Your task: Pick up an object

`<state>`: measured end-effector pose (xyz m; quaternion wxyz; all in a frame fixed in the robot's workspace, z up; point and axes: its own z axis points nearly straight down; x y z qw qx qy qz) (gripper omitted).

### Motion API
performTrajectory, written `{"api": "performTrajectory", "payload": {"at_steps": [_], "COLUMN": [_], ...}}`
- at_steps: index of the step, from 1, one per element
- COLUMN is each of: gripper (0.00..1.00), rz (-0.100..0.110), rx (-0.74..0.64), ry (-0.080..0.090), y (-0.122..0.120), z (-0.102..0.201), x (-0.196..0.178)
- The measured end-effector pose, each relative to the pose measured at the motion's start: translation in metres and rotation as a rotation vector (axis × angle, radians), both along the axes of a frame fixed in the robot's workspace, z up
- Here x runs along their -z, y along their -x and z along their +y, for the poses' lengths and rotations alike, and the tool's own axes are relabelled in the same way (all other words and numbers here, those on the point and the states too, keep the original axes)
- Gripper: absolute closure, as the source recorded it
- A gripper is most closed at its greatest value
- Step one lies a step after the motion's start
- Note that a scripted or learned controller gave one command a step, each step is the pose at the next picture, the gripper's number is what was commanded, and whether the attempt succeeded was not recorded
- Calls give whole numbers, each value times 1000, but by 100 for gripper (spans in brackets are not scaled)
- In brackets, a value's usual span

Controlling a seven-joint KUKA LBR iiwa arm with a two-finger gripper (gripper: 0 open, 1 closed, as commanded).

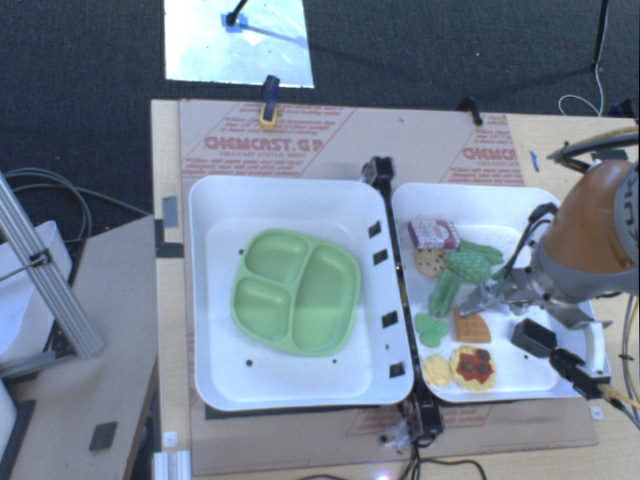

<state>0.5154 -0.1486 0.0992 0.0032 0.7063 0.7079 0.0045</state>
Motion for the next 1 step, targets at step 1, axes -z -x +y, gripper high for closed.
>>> {"api": "performTrajectory", "payload": {"at_steps": [1], "gripper": [0], "rz": [7], "rx": [-2], "ry": [2], "y": [25], "z": [51], "x": [14]}}
